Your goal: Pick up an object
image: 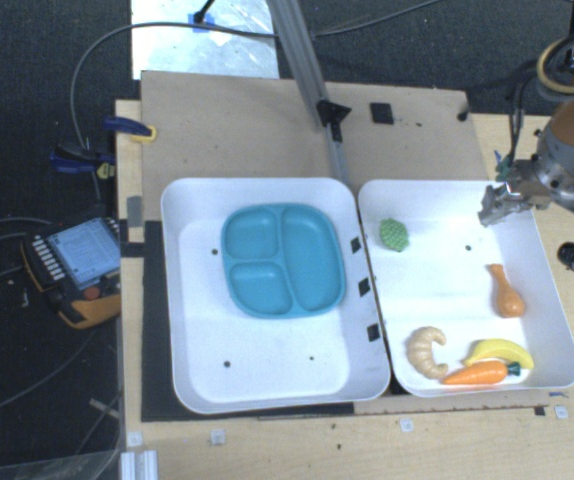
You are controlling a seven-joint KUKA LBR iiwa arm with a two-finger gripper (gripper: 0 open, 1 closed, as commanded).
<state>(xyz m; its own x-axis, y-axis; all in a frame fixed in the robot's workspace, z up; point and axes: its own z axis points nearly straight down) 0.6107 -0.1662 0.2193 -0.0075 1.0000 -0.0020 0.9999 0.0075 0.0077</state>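
The right bin point(437, 268) holds several toy foods: a green bumpy ball point(394, 234) near its upper left, an orange drumstick point(505, 292) at the right, and a beige croissant point(426, 351), a yellow banana point(500, 351) and an orange carrot point(477, 373) along the front. My gripper point(495, 206) hovers over the bin's upper right corner, above and right of the drumstick. I see nothing between its fingers.
The left bin point(197, 348) carries a blue divided plate point(283, 259). A grey pole point(297, 38) slants across the back of the bench. Cables and a handheld device point(77, 268) lie off the bench to the left.
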